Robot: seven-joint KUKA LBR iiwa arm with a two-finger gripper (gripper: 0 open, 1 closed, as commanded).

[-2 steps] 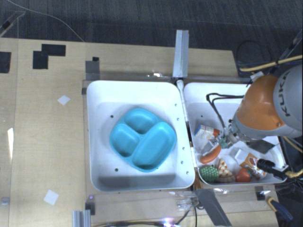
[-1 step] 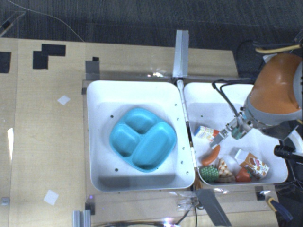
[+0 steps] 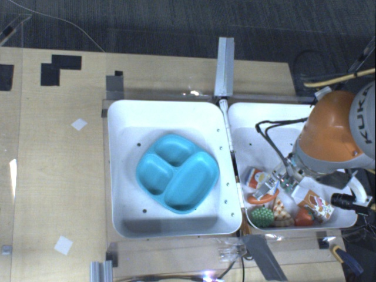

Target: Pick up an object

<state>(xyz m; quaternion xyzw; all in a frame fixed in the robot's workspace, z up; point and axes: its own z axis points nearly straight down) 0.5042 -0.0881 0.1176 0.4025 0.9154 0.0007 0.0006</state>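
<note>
Several small objects lie crowded at the near end of the right bin (image 3: 264, 140): a green bumpy piece (image 3: 262, 216), an orange carrot-like piece (image 3: 260, 199), a red-and-white packet (image 3: 255, 178), a beige lumpy item (image 3: 283, 214), a red round piece (image 3: 303, 218) and an orange-and-white carton (image 3: 318, 207). My gripper (image 3: 273, 185) reaches in from the right and hangs low over this pile, just above the carrot-like piece and beside the packet. The wrist's orange band (image 3: 332, 128) sits over the bin's right half and hides part of it.
The left bin (image 3: 126, 128) holds a blue divided plate (image 3: 178, 173) in its middle. A metal post (image 3: 224, 66) stands at the far end of the wall between the bins. A black cable (image 3: 273, 135) loops over the right bin's floor.
</note>
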